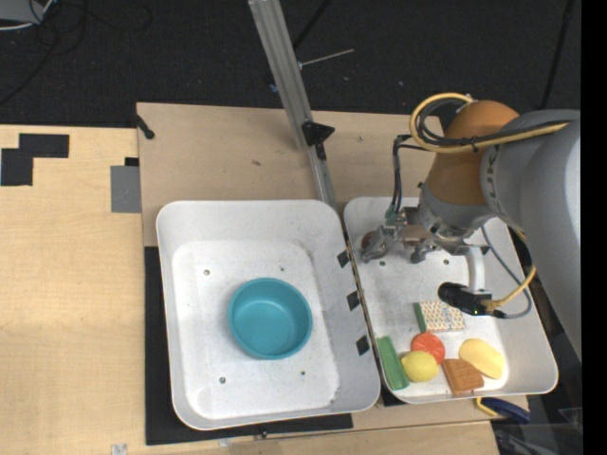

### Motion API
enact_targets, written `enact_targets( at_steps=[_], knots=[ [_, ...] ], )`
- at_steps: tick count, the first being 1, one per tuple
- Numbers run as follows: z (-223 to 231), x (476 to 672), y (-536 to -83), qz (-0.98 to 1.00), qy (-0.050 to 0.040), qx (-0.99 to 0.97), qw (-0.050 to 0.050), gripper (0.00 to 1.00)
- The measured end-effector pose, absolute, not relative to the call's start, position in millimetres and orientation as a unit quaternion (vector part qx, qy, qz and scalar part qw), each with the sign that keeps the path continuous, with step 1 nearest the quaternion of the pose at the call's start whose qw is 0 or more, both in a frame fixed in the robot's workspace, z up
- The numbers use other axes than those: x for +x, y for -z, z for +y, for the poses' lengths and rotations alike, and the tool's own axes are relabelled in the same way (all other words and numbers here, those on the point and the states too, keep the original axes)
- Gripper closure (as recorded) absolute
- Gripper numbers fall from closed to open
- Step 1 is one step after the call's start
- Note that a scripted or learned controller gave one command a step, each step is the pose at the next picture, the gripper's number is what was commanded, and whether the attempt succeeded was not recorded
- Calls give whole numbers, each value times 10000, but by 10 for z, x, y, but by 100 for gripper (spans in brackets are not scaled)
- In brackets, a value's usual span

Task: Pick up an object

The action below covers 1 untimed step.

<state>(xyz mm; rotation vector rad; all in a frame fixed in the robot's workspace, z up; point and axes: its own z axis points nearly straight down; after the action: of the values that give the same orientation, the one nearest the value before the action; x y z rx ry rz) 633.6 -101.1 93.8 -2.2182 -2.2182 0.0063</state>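
My gripper (387,243) hangs low over the far left part of the right bin (531,373), close to the bin's floor, with the orange-banded wrist above it. Nothing shows clearly inside it. At the bin's near end lie a green stick (392,362), a yellow round fruit (419,367), a red piece (429,343), a yellow oblong fruit (482,355), a brown block (463,377) and a small patterned box (442,317). All of these are well apart from the gripper, towards the near edge.
The left bin (190,254) holds a teal bowl (271,318). A metal rail (289,83) slants down from the back to the gap between the bins. A black part with cables (467,299) hangs off the arm over the right bin.
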Motion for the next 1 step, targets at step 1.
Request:
enact_targets(
  at_steps=[1],
  knots=[
    [-1019, 6352, -1072, -7068, -2, -7074, 1, 100]
  ],
)
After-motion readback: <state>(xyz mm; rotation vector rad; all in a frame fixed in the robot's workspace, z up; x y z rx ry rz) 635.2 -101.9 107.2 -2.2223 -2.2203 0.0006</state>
